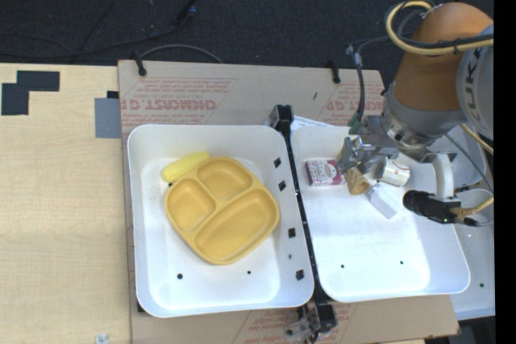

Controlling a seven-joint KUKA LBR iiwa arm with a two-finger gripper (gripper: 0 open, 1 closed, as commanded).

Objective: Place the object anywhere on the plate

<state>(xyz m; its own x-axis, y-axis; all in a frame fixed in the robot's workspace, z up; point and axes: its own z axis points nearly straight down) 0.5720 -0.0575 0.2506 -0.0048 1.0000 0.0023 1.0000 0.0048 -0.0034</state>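
Pink packet just beside lowered claw, right bin.

Robotics lab: arm over two white bins on a cardboard-lined bench, loose cables on dark floor behind.

Worktop carries two shallow white bins side by side. Left bin: yellow sectioned plate, three compartments, approx. centred; yellow banana-like item touching plate's upper-left rim. Right bin: small pink-and-white packet near divider, upper area; tan object just beside it. End effector low over right bin's upper part, above tan object. Finger state unclear.
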